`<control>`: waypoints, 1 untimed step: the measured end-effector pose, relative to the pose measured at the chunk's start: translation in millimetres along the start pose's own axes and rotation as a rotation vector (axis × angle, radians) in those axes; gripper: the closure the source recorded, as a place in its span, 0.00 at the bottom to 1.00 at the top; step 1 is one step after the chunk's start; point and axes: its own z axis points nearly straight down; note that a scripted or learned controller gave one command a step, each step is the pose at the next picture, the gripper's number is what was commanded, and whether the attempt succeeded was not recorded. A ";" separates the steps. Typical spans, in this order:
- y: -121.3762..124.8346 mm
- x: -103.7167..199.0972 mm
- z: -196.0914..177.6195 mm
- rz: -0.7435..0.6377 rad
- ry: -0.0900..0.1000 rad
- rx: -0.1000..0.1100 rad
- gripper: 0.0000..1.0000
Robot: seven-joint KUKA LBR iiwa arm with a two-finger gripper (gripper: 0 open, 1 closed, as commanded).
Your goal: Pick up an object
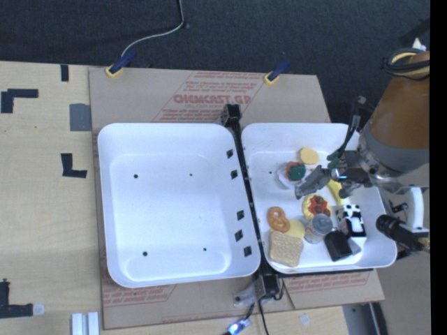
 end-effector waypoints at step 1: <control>-9.3 -56.6 75.7 0.006 0.000 0.008 0.00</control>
